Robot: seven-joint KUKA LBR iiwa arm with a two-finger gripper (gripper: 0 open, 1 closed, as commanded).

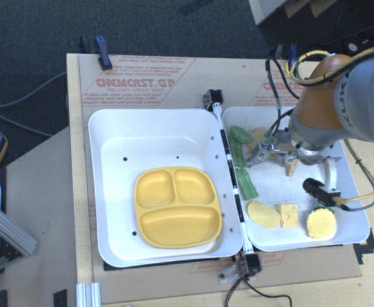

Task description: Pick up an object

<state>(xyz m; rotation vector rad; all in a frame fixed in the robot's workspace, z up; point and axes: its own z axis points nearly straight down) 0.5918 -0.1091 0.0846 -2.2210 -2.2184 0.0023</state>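
the gripper (271,151) hangs in the right bin (356,232), finger state untellable, just right of the green pieces (241,147), with yellow food pieces (263,214) nearer that bin's front and the yellow divided plate (176,206) in the left bin (110,171).

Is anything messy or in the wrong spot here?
Nothing looks spilled or broken. The yellow plate lies flat in the left bin, and the small food pieces lie loose in the right bin.

The left white bin (103,171) is open around its yellow three-compartment plate (177,206), while the right white bin (353,232) is crowded with green strips (241,142), yellow food pieces (263,214) and the grey arm (346,101).
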